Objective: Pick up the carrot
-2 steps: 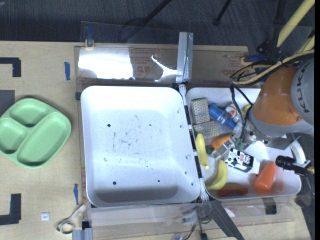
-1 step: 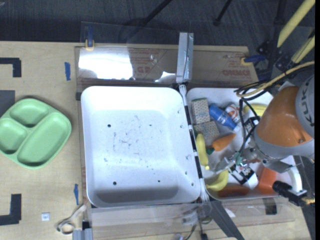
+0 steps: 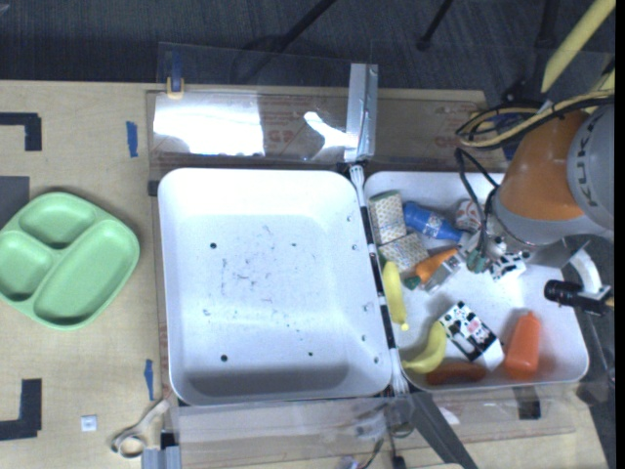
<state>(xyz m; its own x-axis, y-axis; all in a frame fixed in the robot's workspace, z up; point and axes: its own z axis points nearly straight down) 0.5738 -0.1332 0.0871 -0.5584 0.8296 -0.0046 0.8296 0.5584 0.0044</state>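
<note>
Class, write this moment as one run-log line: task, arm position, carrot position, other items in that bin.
task: pick up carrot | arm: over right bin | carrot: lying in right bin, not held | nearby: banana, blue bottle

Both white bins (image 3: 259, 193) look like smooth plastic with a dull sheen, the left one's floor faintly scuffed. The bench (image 3: 78, 125) is pale, matt wood grain. The green divided plate (image 3: 66, 258) seems matt plastic. The carrot (image 3: 436, 263) and banana (image 3: 427, 351) look like smooth, slightly glossy plastic toys. The arm's orange band (image 3: 542, 169) shines glossy.
</note>
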